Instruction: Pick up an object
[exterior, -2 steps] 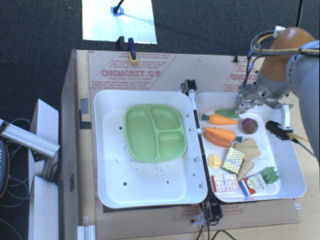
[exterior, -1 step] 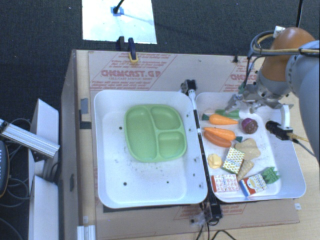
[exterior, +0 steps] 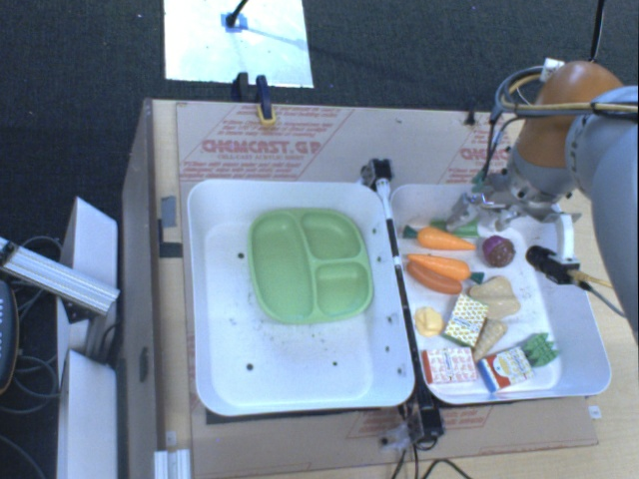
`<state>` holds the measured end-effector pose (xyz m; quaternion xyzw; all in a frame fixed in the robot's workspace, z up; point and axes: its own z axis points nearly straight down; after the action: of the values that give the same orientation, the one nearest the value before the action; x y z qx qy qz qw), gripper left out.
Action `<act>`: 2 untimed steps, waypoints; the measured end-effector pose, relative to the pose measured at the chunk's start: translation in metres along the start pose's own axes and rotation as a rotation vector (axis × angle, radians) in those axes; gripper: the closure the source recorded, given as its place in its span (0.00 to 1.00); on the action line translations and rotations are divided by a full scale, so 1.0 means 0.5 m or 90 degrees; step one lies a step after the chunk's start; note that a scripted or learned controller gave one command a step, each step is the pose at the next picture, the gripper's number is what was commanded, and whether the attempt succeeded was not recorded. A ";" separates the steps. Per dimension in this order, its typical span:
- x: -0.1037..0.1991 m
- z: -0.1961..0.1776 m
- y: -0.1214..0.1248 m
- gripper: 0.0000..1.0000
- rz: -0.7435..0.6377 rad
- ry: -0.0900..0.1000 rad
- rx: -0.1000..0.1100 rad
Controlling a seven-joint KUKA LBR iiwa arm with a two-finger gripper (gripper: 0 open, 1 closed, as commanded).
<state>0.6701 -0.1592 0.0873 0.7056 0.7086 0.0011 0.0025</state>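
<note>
Jaws: you cannot tell from the camera view whether they stand apart or together; the gripper sits low over the upper part of the right bin, and nothing shows between its tips
Arm: your grey arm with its orange band enters from the upper right of the frame
Right bin: the right bin holds all the loose things you could pick
Carrots: one carrot lies just below the gripper, a second carrot below that, near the bin's left wall
Dark round piece: a purple ball sits right of the upper carrot, close to the gripper
Lower pile: a tan piece, a yellow checked packet, a small yellow lump, a red and white carton and a green piece crowd the lower half
Left bin: the left bin carries a green divided tray at centre frame
</note>
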 end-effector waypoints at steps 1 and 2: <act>-0.001 -0.025 0.003 1.00 -0.001 -0.001 -0.002; -0.001 -0.025 0.003 0.00 -0.001 -0.001 -0.002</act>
<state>0.6713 -0.1598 0.0997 0.7051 0.7091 0.0017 0.0040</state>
